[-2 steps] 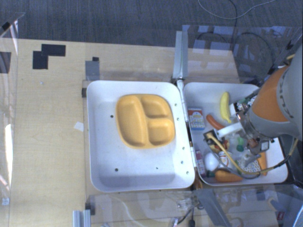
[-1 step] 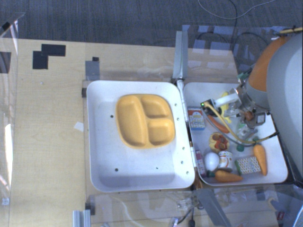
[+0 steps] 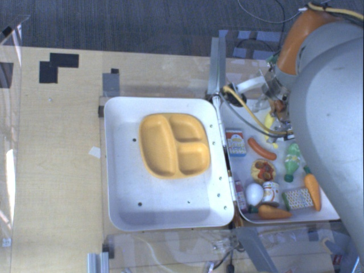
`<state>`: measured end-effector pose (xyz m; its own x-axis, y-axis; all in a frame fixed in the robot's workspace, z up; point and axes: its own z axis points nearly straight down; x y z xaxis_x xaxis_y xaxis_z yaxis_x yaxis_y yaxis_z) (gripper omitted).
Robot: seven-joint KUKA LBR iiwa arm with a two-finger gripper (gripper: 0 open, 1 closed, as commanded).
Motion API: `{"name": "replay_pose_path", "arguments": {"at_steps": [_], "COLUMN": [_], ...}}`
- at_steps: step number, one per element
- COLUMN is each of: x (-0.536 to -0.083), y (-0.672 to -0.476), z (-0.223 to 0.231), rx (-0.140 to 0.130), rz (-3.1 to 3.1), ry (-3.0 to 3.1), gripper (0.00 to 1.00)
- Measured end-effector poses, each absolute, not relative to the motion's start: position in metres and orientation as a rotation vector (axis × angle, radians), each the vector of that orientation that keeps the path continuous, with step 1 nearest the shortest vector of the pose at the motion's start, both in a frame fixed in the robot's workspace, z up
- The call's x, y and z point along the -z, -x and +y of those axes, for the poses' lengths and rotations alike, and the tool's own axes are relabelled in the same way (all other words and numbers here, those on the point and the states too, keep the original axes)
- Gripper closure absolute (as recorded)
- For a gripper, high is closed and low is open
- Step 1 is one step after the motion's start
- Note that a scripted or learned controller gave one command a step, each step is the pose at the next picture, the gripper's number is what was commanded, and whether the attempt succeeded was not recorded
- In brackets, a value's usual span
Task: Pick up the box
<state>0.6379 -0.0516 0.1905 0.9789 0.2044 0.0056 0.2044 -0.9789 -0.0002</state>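
- arm: grey, with an orange band, reaching in from the right and covering much of the right bin's far and right side.
- gripper: sitting at the far end of the right bin, above its upper part; cluttered with cables and a yellow hose; cannot tell from this view how the hand is set, and nothing is showing as held.
- box: small, red and blue with a light face, lying flat in the right bin against its left wall, roughly midway along that wall; lying nearer the camera than the gripper and to its left, near it but apart, not touching.
- sausage: reddish, lying slantwise just right of the box.
- green bottle: lying right of the sausage, at the arm's edge.
- round dish: small, with red and yellow contents, lying below the sausage.
- egg: white, lying near the bin's near left corner.
- cup: small, printed, sitting just right of the egg.
- carrots: one lying along the near wall, another lying at the right beside a grey mesh block.
- right bin: white, shallow, holding all the above.
- left bin: white, shallow, holding a yellow divided tray near its middle.
- bench: light wood, bearing both bins side by side.
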Motion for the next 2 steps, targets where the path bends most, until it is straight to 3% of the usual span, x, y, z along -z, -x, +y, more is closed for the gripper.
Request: {"name": "replay_pose_path", "arguments": {"at_steps": [1, 2], "x": [-0.185, -0.220], "y": [-0.546, -0.616], "z": [-0.055, -0.014], "rx": [0.004, 0.007], "rz": [-0.391, -0.446], "ry": [3.117, 3.110], "gripper": [0.00, 0.00]}}
